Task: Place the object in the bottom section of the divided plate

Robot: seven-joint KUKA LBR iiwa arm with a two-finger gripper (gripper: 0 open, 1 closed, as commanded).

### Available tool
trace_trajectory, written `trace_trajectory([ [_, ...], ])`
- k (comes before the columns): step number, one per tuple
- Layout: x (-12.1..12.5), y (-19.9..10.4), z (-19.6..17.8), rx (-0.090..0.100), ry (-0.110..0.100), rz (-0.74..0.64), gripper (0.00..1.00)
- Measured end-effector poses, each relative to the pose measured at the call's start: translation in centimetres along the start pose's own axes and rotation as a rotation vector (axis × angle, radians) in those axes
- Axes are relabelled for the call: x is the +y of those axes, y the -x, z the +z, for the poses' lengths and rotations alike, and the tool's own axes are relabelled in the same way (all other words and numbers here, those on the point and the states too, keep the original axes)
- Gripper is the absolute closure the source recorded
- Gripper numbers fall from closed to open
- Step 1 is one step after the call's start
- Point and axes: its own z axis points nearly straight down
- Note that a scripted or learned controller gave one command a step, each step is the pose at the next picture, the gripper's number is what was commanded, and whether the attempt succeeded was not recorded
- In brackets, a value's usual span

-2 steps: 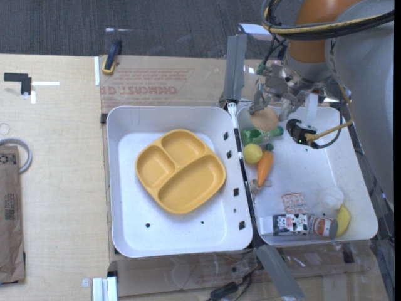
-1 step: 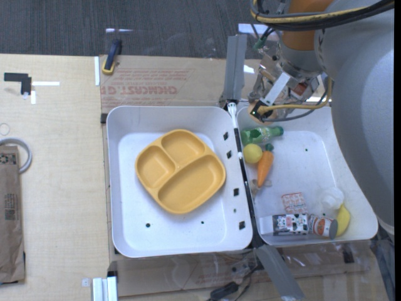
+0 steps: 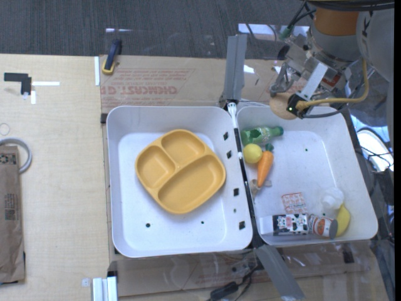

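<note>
Bench, two white bins: yellow divided plate (image 3: 182, 179) centred in left bin (image 3: 116, 187); tan round object (image 3: 282, 104) at right bin's (image 3: 313, 162) 11 o'clock rim, beneath gripper (image 3: 286, 89), whose hold cannot be told. Risk: an insecure hold would likely drop it short of the plate's 5 o'clock section.

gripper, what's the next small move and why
Probably bring the gripper in over the right bin and down toward the carrot. The plate holds nothing yet, the loose things all lie in the right bin, and the gripper hangs above that bin's far edge, apart from them.
</note>
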Motion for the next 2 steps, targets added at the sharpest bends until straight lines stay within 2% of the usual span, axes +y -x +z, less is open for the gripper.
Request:
trace_trajectory([
  [1, 0.1, -4.8, -3.6, -0.001, -0.001, 0.269, 1.0],
  [2, -4.6, -9.1, -0.5, 0.0, -0.002, 0.444, 1.0],
])
